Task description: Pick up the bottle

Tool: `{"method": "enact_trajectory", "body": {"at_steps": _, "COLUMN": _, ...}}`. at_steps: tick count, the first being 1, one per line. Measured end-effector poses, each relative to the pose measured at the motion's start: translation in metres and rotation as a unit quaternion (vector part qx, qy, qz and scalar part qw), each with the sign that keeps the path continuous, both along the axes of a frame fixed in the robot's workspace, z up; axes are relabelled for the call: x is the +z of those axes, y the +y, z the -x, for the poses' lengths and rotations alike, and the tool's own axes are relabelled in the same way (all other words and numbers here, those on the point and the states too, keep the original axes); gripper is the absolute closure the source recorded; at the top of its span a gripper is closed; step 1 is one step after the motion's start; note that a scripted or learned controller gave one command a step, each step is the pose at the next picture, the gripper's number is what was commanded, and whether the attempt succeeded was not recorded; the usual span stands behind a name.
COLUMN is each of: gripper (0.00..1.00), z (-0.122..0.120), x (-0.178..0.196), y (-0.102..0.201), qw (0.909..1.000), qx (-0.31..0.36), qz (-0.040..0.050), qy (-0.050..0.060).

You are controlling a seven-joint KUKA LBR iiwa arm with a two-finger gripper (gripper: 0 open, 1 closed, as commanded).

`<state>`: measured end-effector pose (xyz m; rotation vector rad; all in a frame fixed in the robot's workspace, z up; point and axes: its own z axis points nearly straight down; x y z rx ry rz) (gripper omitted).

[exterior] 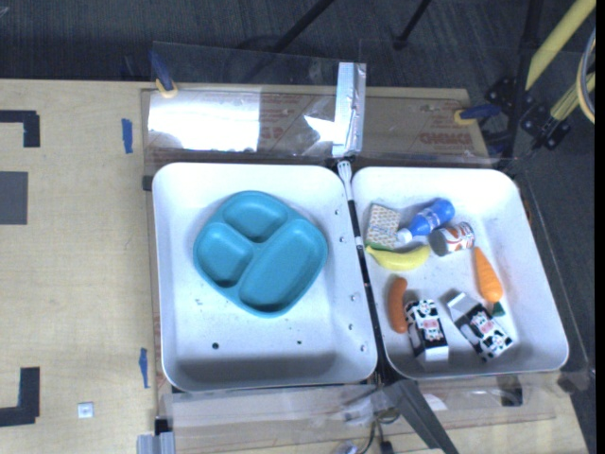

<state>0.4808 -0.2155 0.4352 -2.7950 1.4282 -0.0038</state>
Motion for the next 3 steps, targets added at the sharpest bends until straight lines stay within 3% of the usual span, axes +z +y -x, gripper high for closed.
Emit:
{"method": "enact_trajectory", "body": {"at_steps": 1, "gripper": 1.0, "z": 0.0, "x": 0.0, "y": 0.002, "qw": 0.9943, "qx": 0.106, "qz": 0.0001, "qy": -0.001}}
{"method": "enact_trajectory", "body": {"at_steps": 2, "gripper": 1.0, "z": -0.033, "x": -0.001, "y": 0.018, "qw": 0.9424, "qx": 0.335, "qz": -0.0001, "qy": -0.001}}
{"method": "enact_trajectory", "body": {"at_steps": 3, "gripper": 1.0, "z": -0.015, "x": -0.001, "y": -0.006, "qw": 0.9332, "qx": 0.359, "qz": -0.0003, "qy": -0.001}}
